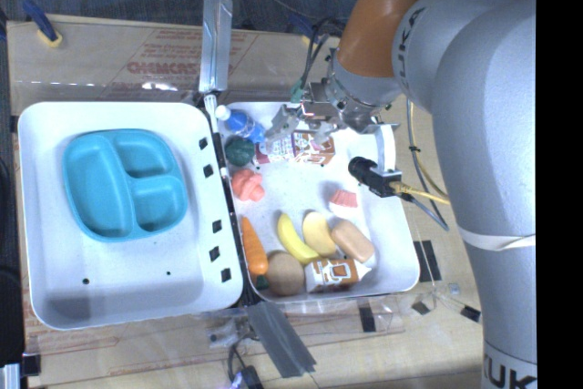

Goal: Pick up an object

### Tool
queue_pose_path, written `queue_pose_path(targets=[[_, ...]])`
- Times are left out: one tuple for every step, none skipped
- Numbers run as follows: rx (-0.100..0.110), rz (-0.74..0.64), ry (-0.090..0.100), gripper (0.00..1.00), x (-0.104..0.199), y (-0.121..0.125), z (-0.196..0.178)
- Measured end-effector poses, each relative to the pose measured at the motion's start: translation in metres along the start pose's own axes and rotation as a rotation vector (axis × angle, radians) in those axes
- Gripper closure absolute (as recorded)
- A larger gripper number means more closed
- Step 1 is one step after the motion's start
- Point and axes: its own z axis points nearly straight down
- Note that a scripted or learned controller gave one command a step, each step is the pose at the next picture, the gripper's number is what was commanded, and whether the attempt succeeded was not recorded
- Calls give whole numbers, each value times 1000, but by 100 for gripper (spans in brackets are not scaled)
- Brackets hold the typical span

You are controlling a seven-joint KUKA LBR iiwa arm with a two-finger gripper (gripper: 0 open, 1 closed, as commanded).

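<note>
Claw, aperture impossible to tell, hangs directly over the printed carton at the right bin's far end; risk: the bottle beside it crowds any descent, causing a slip.

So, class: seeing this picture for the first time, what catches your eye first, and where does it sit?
First, the big grey arm with its orange band, reaching in from the right over the right bin. Next, the bright blue divided tray lying in the left bin. Then the toy food near the right bin's front, such as the yellow banana.
</note>
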Motion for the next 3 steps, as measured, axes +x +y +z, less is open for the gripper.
queue_pose_path(targets=[[1,-174,0,0,-5,-61,95],[-5,-212,-3,0,-17,-149,102],[-8,-285,-4,0,-68,-115,102]])
